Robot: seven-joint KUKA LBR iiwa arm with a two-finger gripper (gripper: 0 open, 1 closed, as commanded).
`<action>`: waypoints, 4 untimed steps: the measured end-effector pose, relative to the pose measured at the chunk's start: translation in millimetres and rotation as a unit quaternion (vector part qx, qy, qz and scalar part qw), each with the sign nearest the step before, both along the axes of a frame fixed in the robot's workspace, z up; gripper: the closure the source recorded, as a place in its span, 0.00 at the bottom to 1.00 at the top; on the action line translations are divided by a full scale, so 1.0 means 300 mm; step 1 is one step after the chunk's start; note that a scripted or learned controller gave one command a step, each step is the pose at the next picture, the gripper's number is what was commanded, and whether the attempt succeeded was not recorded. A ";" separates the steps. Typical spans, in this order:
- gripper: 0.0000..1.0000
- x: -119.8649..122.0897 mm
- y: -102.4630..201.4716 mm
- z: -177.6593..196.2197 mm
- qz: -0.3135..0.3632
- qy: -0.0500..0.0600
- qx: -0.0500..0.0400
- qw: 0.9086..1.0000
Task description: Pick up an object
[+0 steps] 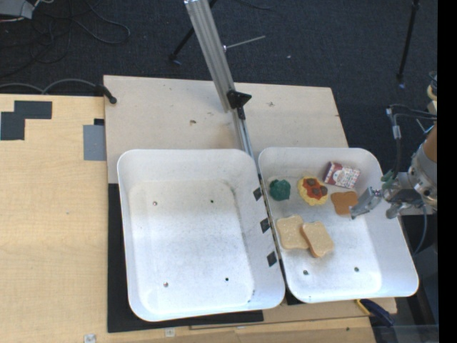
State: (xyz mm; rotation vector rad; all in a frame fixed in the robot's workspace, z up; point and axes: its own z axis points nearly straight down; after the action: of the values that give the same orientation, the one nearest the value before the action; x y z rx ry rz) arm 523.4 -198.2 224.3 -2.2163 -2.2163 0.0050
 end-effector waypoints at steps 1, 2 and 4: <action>0.00 0.000 -0.018 -0.208 -0.001 0.001 0.000 1.000; 0.00 0.004 0.016 -0.402 -0.002 0.000 0.000 1.000; 1.00 0.002 0.006 -0.148 0.001 -0.005 -0.002 1.000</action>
State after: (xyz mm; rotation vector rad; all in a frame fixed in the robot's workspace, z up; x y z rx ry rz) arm 524.0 -196.4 179.8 -2.2219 -2.2253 -0.0024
